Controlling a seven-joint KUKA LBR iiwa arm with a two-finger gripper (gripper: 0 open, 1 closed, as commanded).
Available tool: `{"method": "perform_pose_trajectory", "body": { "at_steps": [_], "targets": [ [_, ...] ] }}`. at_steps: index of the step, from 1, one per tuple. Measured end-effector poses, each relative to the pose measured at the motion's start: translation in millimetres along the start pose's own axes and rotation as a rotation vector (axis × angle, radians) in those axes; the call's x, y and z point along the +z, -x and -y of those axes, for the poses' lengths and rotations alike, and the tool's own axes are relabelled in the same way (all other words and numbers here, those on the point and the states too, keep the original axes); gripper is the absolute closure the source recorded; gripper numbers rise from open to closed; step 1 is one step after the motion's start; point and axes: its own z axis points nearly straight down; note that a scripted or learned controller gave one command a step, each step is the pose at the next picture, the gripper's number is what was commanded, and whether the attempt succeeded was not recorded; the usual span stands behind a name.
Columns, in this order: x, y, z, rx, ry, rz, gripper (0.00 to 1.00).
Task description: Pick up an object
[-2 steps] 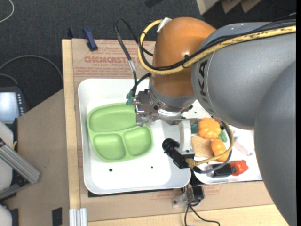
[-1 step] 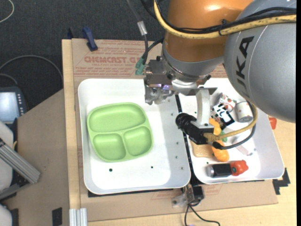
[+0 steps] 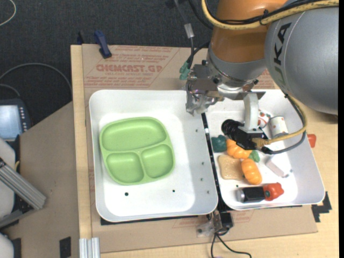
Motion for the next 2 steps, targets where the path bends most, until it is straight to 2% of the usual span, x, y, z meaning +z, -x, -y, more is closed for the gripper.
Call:
{"method": "perform_pose_trajectory", "body": {
  "at_steps": [1, 2],
  "targets": [
    [24.3, -52.4, 65.8, -0.013, -0.005, -0.003, 1.0],
    [-152.1, 7.8, 69.2, -0.004, 0.025, -0.008, 1.0]
  ]
}}
